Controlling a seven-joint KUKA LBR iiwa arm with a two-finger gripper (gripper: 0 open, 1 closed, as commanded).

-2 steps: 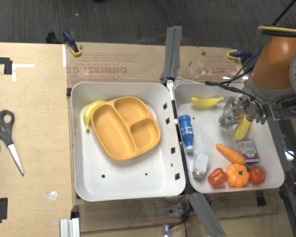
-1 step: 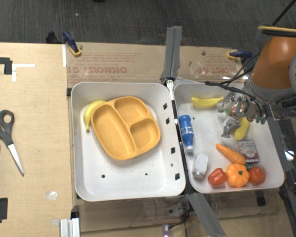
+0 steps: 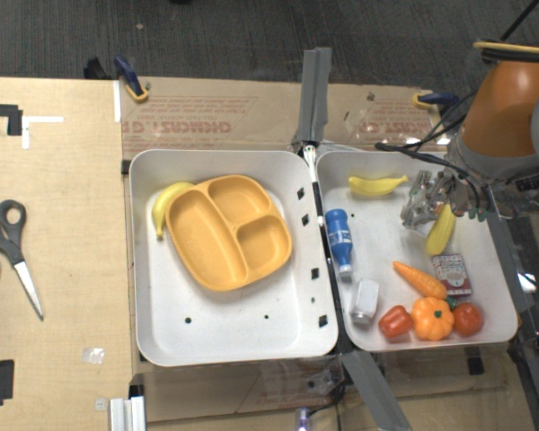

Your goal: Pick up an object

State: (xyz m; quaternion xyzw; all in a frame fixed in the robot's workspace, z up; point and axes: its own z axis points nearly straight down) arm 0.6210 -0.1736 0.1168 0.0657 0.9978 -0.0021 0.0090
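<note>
My gripper (image 3: 428, 203) hangs over the right bin (image 3: 499, 268), beside a yellow banana (image 3: 441, 229). I cannot tell its grip; my arm (image 3: 508, 106) is cut off.

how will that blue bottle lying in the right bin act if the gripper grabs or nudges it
The blue bottle lies on its side, so a sideways nudge would probably make it roll. Its round, smooth-looking body may slip between fingers. It looks small and probably light, and nothing touches it except perhaps the grey object near its lower end.

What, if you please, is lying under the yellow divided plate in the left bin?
A yellow banana curves out from beneath the yellow divided plastic plate at its upper left edge, on the shallow white left bin. The plate covers the banana's remaining length and anything else beneath.
</note>
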